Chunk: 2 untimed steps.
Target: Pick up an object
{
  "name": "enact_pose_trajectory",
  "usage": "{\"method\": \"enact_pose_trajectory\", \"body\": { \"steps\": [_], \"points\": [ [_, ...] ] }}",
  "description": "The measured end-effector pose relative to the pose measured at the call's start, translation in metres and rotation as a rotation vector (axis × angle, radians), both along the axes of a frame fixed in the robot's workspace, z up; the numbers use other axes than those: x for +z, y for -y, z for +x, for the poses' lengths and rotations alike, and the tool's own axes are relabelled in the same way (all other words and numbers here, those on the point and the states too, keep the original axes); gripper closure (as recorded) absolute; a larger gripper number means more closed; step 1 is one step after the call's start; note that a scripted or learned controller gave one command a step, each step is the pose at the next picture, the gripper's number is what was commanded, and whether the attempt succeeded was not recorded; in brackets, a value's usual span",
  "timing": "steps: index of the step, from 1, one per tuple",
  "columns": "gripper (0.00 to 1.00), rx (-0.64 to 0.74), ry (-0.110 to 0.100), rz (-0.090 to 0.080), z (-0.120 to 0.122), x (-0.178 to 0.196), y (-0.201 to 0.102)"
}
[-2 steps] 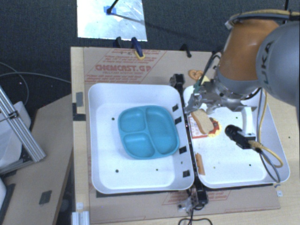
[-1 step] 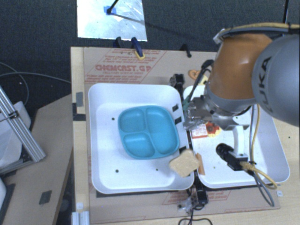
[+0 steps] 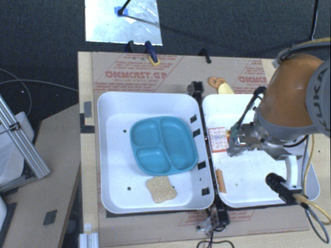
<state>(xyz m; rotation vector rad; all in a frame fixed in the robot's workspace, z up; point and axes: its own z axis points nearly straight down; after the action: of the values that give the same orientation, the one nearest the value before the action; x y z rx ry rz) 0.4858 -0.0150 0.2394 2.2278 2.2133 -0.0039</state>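
While the grey arm (image 3: 297, 94) with its orange band reaches in from the right, its gripper (image 3: 237, 145) hangs low over the right bin (image 3: 258, 192), near that bin's left wall. Whether its tips are spread or pressed together cannot be told from this angle, since the metal parts blur into one another, and nothing can be made out between them. Just left of the gripper, almost touching it, a small white card with red print (image 3: 217, 139) lies flat on the bin floor beside the divide between the two bins. Below and a little left of the gripper, a thin orange-brown stick (image 3: 220, 180) rests along the same left wall, apart from the card. Above the gripper, beyond the far rim of the right bin, a pale yellow rounded piece (image 3: 225, 89) and a small brown pretzel-shaped item (image 3: 215, 81) sit on the cardboard sheet (image 3: 170, 71) under the bins. Well to the left of the gripper, across the divide, the left bin (image 3: 111, 138) holds a blue divided plate (image 3: 163, 144) with three compartments, lying flat near the middle. Below that plate, nearer the front rim and apart from it, a beige slice of toast (image 3: 161, 188) lies flat. Black clips (image 3: 196, 88) join the two bins along the middle, just left of the card.
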Motion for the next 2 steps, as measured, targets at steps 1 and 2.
{"method": "enact_pose_trajectory", "body": {
  "steps": [1,2],
  "points": [
    [1.0,0.013,-0.003,0.005,0.0,-0.041,-0.048],
    [1.0,0.02,0.006,0.008,0.032,-0.013,-0.14]
  ]
}}
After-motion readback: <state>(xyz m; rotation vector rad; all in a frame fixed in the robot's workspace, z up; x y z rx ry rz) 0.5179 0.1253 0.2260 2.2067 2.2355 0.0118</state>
